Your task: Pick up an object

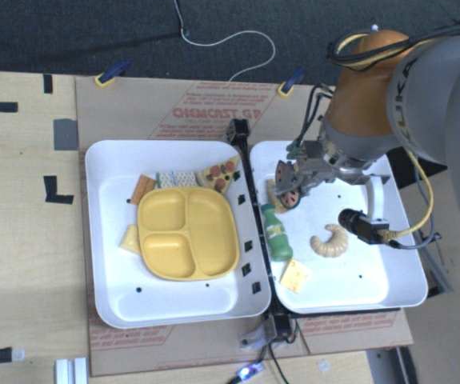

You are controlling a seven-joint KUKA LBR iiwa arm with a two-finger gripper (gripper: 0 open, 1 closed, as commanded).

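Reaching in from the right, the grey arm (422, 78) with its orange band is seen bent over the right bin (398, 294), its hand (290, 184) lowered near that bin's upper left corner, close to the divider between the two bins. Whether the hand is open or closed cannot be told, since its tips are lost among dark parts and a small brown-and-red object (291, 197) that is seen right at them; no grip on it can be confirmed.

A green bottle (275, 232) is seen lying along the right bin's left wall, just below the hand. A yellow cheese wedge (295, 276) is placed near the bottle's lower end. A pale croissant (330, 242) lies towards the middle of the bin floor, well apart from the hand, beside a black cable fitting (362, 226).

In the left bin (106, 294), a yellow divided plate (188, 233) is set over several smaller items, among them a pizza slice (220, 174) at the upper right and an orange strip (142, 189) at the upper left. Both bins are carried on cardboard (206, 110) laid on the table (22, 214).
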